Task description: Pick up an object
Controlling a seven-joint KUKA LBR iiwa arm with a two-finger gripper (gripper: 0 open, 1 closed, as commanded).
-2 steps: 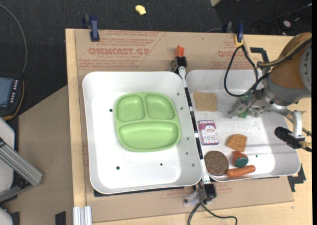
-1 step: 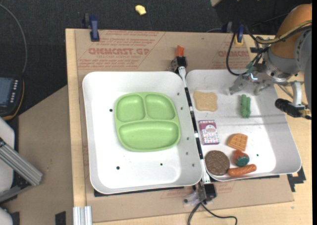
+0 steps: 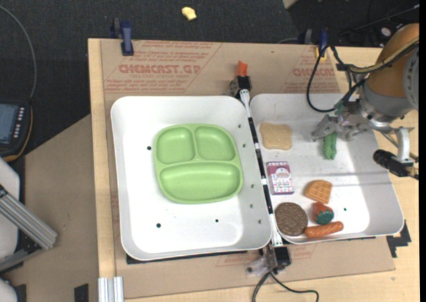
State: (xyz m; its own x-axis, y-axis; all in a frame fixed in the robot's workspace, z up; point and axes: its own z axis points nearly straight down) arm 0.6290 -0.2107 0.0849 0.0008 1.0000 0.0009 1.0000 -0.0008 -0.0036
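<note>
My gripper (image 3: 335, 129) hangs over the upper right part of the right bin (image 3: 379, 195). A small green oblong piece (image 3: 329, 147) lies directly under it, its top end meeting the gripper's tip. Further left in the same bin sits a tan bread slice (image 3: 275, 136). Below that are a pink and purple box (image 3: 279, 177), an orange waffle (image 3: 319, 191), a brown round patty (image 3: 291, 218), a red and green piece (image 3: 323, 214) and a red-orange sausage shape (image 3: 324, 229).
The left bin (image 3: 133, 214) holds a green divided plate (image 3: 198, 163) at its middle. A black divider strip (image 3: 258, 161) runs between the two bins. Cables (image 3: 319, 81) loop above the right bin near the arm.
</note>
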